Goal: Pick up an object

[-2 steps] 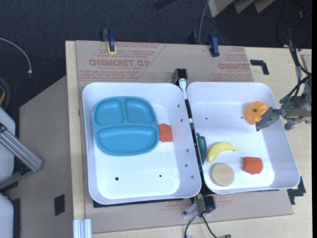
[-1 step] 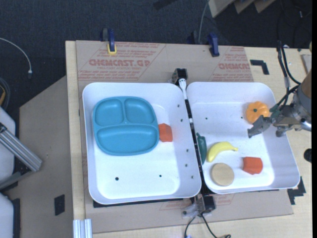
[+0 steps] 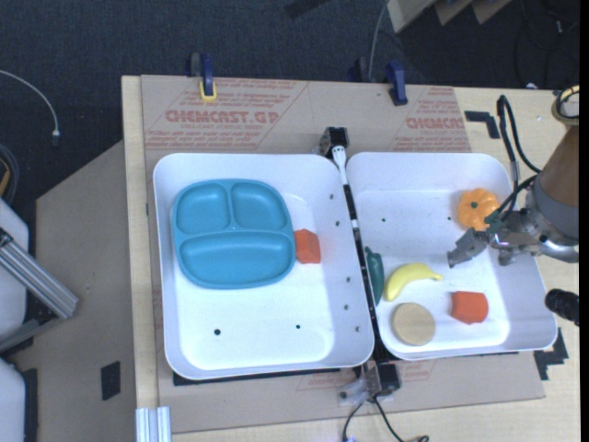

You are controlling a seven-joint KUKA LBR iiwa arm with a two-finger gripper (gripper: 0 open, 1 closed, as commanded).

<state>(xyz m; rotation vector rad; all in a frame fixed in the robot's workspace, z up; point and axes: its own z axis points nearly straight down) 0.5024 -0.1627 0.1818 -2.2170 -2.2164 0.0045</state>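
A: Two white bins side by side, smooth and glossy, with rounded corners. Left bin (image 3: 267,339) first: a blue plate (image 3: 230,233), matte plastic, split into three compartments, and an orange block (image 3: 307,247) just beside its right edge.

B: Right bin (image 3: 405,173) is busier. A round orange pumpkin (image 3: 476,208) with a green stem up near the far right. Below it, a curved yellow banana (image 3: 409,278), smooth-skinned, and a dark green pepper (image 3: 375,273) lying along the left wall, just beside the banana's end.

A: And at the near edge, a flat tan disc (image 3: 413,323), like a cookie, just under the banana. A red chunky piece (image 3: 469,308) sits to its right.

B: The gripper (image 3: 471,245) comes in from the right, hanging over the right bin between pumpkin and red piece. Metal, grey, angular.

A: Fingers? Can't tell whether they're spread or closed from this angle. Nothing visible between them.

B: Agreed. All the objects lie on the bin floors.
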